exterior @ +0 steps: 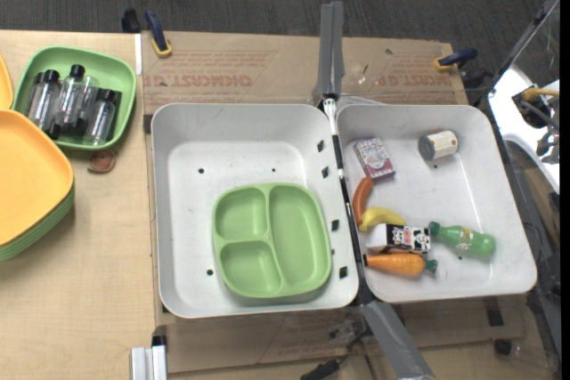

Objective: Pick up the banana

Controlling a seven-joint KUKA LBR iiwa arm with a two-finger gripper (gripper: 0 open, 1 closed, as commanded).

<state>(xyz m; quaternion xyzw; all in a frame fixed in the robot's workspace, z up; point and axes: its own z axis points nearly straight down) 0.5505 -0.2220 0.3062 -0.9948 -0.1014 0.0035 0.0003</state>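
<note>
**Banana crowded against the divider, waiting to be picked**

The banana (381, 217) is lying in the right bin (472, 125), close to that bin's left wall and toward its near side. It is sitting in a tight cluster: an orange-red sausage-shaped toy (360, 198) is curving along the wall just to its left and appears to be touching it, a small black-and-white carton (408, 238) is pressing in on its near side, and a carrot (396, 264) is lying nearer still, along the carton. A green bottle (463, 240) is resting to the right of the carton.

The far half of the bin is looser: a pink card pack (374, 158) and a grey cylinder (439, 145) are lying well apart from the banana.

The left bin (178, 147) is holding a green divided tray (272, 238), likely there as a drop-off spot.

Whether the end effector is spread or closed I cannot tell.

In my judgement the pick has not begun. The crowding is making the approach awkward: the banana's right end is looking the most exposed, while the left end is hemmed in by the sausage and the wall.
</note>
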